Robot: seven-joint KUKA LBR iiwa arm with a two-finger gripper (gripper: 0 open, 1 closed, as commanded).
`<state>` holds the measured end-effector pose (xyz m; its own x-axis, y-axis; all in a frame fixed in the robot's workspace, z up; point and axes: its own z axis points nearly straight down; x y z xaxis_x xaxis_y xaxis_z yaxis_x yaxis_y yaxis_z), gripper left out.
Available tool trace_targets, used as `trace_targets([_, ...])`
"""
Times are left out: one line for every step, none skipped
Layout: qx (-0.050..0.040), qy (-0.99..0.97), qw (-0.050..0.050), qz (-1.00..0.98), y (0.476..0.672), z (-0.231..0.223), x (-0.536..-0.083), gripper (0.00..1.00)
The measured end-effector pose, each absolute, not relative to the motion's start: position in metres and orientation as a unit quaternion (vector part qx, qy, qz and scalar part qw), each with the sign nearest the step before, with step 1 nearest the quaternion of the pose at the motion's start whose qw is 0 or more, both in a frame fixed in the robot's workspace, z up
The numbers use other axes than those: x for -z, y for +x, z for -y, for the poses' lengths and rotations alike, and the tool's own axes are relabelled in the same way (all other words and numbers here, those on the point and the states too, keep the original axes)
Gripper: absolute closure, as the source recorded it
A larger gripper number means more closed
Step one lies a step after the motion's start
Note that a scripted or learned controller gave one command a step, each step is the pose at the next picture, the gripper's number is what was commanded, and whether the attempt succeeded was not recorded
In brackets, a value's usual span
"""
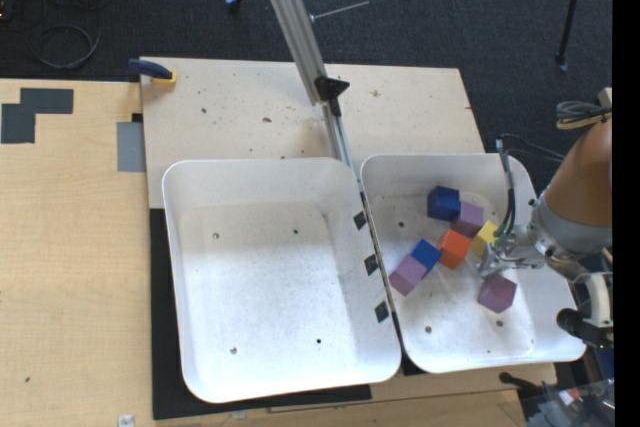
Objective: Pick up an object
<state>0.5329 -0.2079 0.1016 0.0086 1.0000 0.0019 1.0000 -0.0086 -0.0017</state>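
Here, a purple cube [496,293] sits beside the gripper [497,258].

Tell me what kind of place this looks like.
Probably a robotics lab set up for grasping trials: a grey robot arm reaches over two white bins on a plywood bench, with small coloured blocks in the right one and cables on the dark carpet.

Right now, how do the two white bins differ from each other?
The right bin holds a cluster of small blocks, blue, purple, orange and yellow; the left bin shows bare white floor with only dark specks. The gripper is down inside the right bin among its blocks, while the left bin sits away from the arm. Both are shallow, white, round-cornered, and sit side by side touching along one edge.
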Motion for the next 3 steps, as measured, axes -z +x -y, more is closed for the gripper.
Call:
trace_targets([0.0003,-0.710,-0.001,0.704,0.529,0.209,-0.145,1.00])
trace_targets([0.0012,-0.706,-0.002,0.708,0.531,0.204,-0.207,1.00])
trace_targets([0.0007,-0.706,-0.002,0.708,0.532,0.205,-0.252,1.00])
